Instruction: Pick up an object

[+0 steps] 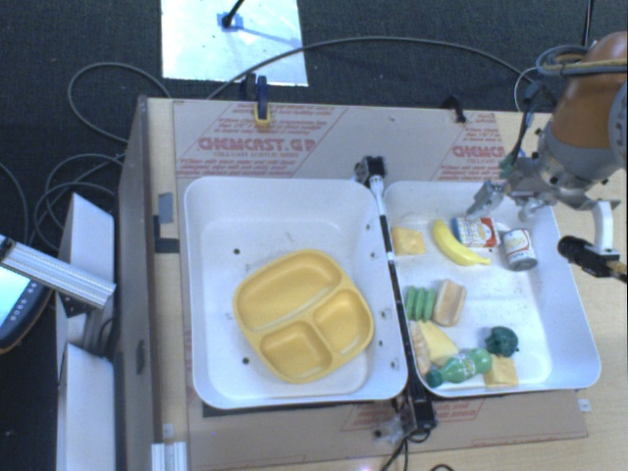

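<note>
My gripper (508, 202) hangs over the back of the right bin (564, 307), its two grey fingers spread open with nothing between them. Just below its left finger (485, 200) lies a red and white carton (478, 232), with a yellow banana (457, 246) against it on the left. A small can (517, 248) lies to the carton's right. Further forward in this bin sit a green ridged piece (419, 302), a bread slice (450, 302), a yellow wedge (438, 342), a green bottle (459, 368) and a broccoli head (501, 340).
A yellow block (408, 240) rests by the divider between the bins. The left bin (226, 224) holds a yellow three-compartment tray (304, 314). An orange cube (502, 372) sits in the right bin's front corner. A black fitting (589, 255) juts in at the right edge.
</note>
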`<action>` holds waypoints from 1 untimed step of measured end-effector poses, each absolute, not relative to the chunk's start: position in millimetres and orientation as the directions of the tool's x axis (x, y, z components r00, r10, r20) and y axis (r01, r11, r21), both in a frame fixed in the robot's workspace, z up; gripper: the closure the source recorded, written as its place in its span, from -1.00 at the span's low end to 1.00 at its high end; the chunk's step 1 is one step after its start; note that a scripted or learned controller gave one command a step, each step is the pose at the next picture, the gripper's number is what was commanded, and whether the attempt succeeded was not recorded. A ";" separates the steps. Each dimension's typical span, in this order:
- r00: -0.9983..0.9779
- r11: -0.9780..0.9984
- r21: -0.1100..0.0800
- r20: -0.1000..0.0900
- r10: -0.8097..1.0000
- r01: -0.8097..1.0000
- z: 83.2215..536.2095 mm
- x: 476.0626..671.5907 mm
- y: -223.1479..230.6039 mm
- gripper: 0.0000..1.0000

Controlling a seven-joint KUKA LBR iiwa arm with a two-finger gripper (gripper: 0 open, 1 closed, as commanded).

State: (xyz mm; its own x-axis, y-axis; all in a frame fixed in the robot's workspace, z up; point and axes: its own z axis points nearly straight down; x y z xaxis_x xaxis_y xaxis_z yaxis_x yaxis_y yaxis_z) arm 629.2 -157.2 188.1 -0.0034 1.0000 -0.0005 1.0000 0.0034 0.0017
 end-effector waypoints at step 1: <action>-0.004 0.004 0.003 0.000 1.000 1.000 98.1 635.9 -120.2 -1.00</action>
